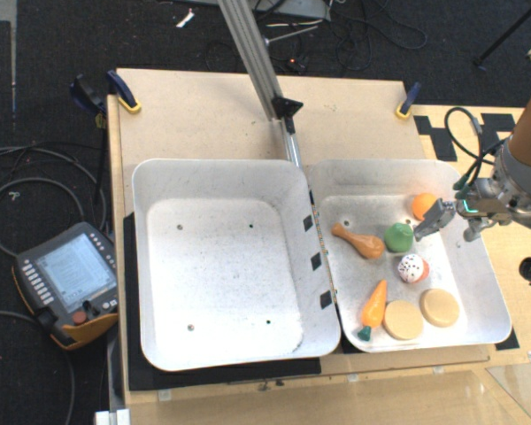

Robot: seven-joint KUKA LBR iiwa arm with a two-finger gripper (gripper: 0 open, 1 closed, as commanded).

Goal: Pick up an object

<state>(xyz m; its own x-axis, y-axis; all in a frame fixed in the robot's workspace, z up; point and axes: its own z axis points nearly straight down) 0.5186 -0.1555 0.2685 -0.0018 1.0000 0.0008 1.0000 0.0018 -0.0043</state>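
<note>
Two shallow white bins sit side by side on a tan bench point(354, 104). The left bin point(159, 193) has only its speckled floor showing. The right bin point(491, 286) holds all the objects. The arm point(522, 162) comes in from the right edge, and its gripper point(451, 221) hangs over the upper right part of the right bin. The fingers are spread apart, one dark finger point(429, 220) angled toward the left, the other point(474, 228) lower right, nothing between them. The left fingertip is just beside a green ball point(399, 236); cannot tell if it touches. An orange ball point(422, 204) sits right behind the left finger, near the bin's back wall, partly covered by it. A tan drumstick-shaped toy point(357, 241) lies left of the green ball, close to it, pointing up-left. A white die with dark dots point(411, 267) sits below the green ball, with something reddish at its right side, too small to identify. A toy carrot point(373, 305) with a green tip lies tilted near the bin's front left. Two round tan discs, one point(404, 320) just right of the carrot and one point(441, 307) just beside the first, sit along the front. A teach pendant point(66, 277) lies on the floor left of the bench.
</note>
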